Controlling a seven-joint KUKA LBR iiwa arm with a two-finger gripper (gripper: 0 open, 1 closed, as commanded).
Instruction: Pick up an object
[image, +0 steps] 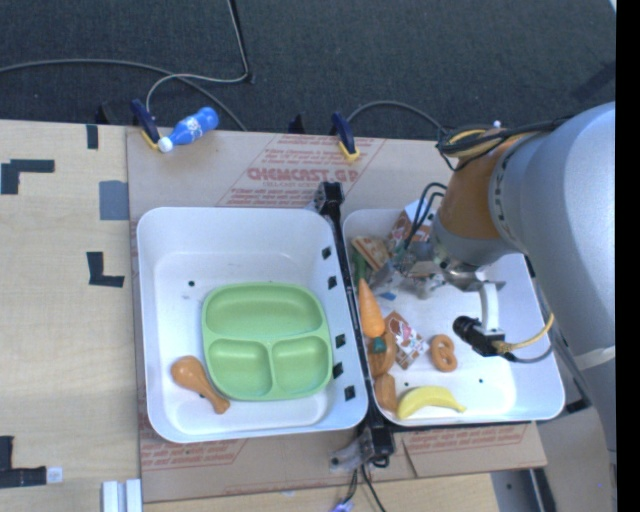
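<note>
Camera view, right bin (545, 385): gripper (415, 270) low over packets at its upper-left corner, jaw state cannot be told. Along that bin's left wall a carrot (370, 308); near its front edge a banana (428, 402); a pretzel (442, 352) and small packet (405, 338) lie between.
</note>
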